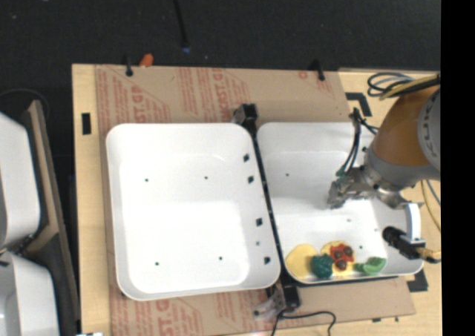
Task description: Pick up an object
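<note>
Hand [343, 195] sat low in the right bin [297, 150], grip state unreadable to me. Toys [335, 259] lay just below it. I judged approach; next needed descent onto one.

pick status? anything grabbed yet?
Done: the gripper is down inside the right bin. In hand: nothing seen between its fingers. Left: the toys, yellow, teal, red and green, all lie along the bin's near wall, apart from the gripper.
</note>
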Controlling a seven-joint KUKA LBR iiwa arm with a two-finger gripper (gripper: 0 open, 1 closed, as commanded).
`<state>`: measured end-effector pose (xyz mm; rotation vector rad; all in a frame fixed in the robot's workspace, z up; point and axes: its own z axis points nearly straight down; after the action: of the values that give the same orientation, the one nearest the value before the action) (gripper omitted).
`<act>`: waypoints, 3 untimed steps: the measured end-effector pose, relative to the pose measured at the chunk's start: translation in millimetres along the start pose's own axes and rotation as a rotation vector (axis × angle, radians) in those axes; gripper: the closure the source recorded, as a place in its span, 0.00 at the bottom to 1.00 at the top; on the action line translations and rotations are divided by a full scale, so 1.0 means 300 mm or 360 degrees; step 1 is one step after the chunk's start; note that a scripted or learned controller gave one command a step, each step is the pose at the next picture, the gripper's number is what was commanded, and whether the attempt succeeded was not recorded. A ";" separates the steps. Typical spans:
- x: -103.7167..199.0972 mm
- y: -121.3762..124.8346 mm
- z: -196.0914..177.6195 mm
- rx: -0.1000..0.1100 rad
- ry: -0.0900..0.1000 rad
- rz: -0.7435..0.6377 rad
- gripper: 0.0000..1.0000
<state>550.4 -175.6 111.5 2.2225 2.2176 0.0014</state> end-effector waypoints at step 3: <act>0.004 0.055 -0.547 -0.0005 0.0000 -0.0003 1.00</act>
<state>566.4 -174.2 275.7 2.2184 2.2183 0.0045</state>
